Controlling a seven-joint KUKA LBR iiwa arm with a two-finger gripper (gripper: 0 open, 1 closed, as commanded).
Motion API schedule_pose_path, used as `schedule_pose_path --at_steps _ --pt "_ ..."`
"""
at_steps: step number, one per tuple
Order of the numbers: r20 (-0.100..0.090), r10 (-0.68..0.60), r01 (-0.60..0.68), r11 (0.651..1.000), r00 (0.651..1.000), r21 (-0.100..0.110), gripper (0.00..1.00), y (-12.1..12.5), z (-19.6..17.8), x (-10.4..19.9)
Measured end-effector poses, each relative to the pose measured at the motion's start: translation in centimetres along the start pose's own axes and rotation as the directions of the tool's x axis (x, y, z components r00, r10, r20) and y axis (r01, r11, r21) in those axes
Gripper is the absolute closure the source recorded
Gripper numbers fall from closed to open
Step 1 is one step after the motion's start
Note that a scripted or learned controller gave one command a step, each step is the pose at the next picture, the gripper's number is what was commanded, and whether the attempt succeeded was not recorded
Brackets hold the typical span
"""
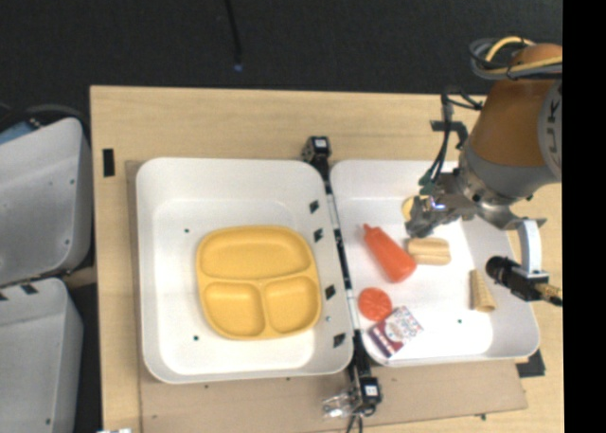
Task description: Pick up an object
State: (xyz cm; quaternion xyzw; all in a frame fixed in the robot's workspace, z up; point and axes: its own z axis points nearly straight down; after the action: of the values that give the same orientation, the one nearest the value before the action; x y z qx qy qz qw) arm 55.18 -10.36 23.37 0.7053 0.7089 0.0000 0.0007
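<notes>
The hand hovers over the right bin beside a tan bun, grip impossible to judge, packet lettering too small to read.

Right bin holds an orange bottle, tan bun, red disc, printed packet — and wafer stick.

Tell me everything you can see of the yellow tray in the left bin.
The yellow tray is a rounded-rectangle divided plate, plastic by its look, with three compartments: one wide one at the far side and two smaller ones nearer the camera. It lies flat and right side up, slightly rotated, near the middle of the left bin. Its compartments look bare, and nothing else touches it.
</notes>
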Motion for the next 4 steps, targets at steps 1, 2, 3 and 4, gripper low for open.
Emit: schedule_pose_path --at_steps 1,2,3,4 --pt "-0.002 -0.002 0.002 1.000 1.000 0.000 1.00 1.4 0.4 5.0" --pt "-0.002 -0.003 0.003 1.000 1.000 -0.002 1.00 3.7 -0.8 10.2" --pt "-0.003 -0.002 0.002 1.000 1.000 -0.003 1.00 6.3 -1.9 14.7" --pt "-0.002 -0.001 0.001 1.000 1.000 -0.003 1.00 9.1 -2.5 19.1"
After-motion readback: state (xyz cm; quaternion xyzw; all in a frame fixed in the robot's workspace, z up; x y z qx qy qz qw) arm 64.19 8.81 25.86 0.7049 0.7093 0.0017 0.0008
